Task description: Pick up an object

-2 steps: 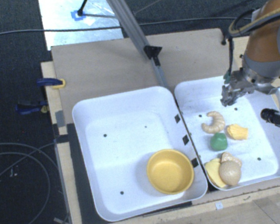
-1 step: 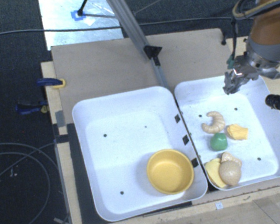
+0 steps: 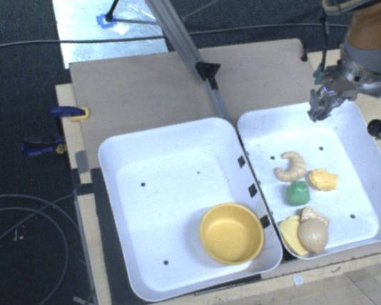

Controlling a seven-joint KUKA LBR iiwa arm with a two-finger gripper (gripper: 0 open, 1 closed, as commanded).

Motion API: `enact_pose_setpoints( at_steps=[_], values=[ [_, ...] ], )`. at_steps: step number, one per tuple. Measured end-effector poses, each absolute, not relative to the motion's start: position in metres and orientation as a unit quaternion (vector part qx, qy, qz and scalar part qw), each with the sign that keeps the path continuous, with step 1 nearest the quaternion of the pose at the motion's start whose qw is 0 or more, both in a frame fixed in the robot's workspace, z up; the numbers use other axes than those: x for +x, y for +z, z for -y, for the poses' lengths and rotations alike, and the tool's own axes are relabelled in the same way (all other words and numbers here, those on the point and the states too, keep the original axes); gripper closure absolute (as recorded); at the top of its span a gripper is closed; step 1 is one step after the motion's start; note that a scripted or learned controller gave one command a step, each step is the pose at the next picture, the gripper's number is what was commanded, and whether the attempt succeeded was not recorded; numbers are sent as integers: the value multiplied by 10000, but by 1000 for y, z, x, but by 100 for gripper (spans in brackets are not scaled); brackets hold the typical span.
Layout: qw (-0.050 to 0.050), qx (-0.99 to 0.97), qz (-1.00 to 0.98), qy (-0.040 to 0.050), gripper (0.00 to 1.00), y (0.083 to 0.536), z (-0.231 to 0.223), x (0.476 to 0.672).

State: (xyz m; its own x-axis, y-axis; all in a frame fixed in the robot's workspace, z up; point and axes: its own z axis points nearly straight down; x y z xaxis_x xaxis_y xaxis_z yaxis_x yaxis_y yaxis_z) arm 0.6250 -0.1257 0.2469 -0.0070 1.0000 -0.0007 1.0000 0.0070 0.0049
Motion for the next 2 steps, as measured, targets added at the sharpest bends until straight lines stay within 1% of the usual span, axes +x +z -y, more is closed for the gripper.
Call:
enact_pose_setpoints(
  at_steps=[1,2],
  values=[
    [4,7035,-7107,15,100,253,75,616],
    [-6,7034,-7108,8,100,257,26,595]
  ],
)
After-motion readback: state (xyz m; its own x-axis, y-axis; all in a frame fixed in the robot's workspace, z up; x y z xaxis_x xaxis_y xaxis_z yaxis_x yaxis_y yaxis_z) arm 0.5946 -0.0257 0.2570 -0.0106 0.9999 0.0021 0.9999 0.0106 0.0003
